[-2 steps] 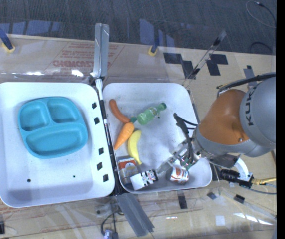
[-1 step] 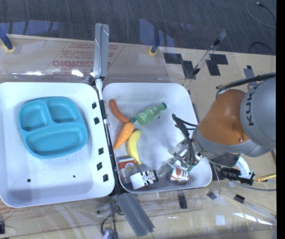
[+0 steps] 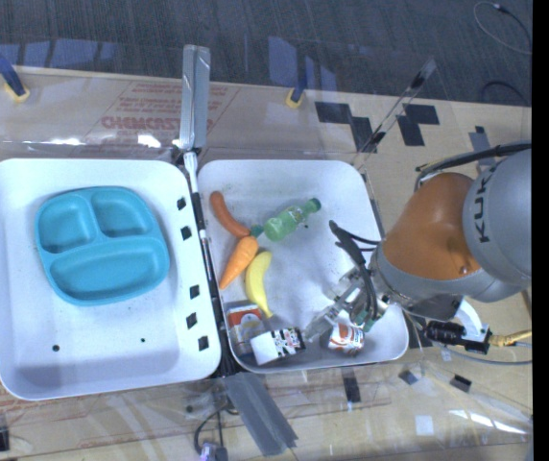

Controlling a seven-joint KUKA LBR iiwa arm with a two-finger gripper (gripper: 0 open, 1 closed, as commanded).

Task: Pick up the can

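The can (image 3: 347,336), small with a red and white label, lies in the front right corner of the right bin (image 3: 294,176). My gripper (image 3: 351,301) hangs just above and behind it, low over the bin floor, reaching in from the right under the orange wrist band (image 3: 430,233). The gripper's body covers part of the can's top. Whether the gripper touches the can is not clear.
The right bin also holds a green bottle (image 3: 289,221), an orange carrot (image 3: 238,259), a brown sausage (image 3: 227,213), a banana (image 3: 256,281), and a small dark and white carton (image 3: 276,345) left of the can. A blue divided plate (image 3: 102,241) lies in the left bin (image 3: 25,353).
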